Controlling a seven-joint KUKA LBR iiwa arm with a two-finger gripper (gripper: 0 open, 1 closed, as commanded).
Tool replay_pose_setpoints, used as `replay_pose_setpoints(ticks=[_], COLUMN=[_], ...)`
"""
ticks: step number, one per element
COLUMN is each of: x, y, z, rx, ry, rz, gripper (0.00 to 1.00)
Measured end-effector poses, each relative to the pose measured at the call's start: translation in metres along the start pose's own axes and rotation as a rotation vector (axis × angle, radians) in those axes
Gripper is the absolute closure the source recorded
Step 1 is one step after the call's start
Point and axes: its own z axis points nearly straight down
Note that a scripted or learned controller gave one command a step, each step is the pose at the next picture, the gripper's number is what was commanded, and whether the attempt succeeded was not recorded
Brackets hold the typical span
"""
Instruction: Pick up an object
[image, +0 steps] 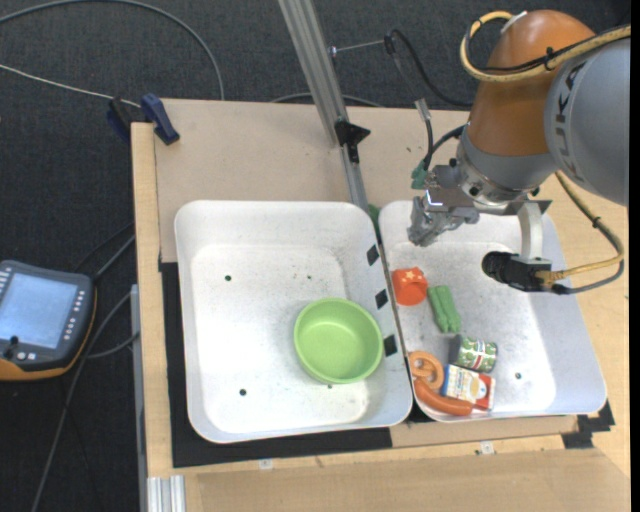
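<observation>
Two white bins; the tool (425, 228) hovers over the right bin's (560, 330) far end, grip state unclear. Approach step: next, descend onto the small orange cup-shaped object (409, 286).

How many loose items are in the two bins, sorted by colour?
Green: 3 (bowl in the left bin; long green piece and small can in the right bin)
Orange or red: 3 (orange cup-like item, curved sausage-like piece, red-and-white carton)
Total: 6
</observation>
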Motion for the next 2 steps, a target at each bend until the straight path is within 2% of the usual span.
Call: replay_pose_setpoints(ticks=[1,2], x=[0.054,0.104], y=[0.002,0.013], z=[0.013,0.003], rx=[0.000,-0.002], ry=[0.000,0.000], rz=[-0.001,0.000], gripper=[1.00,1.00])
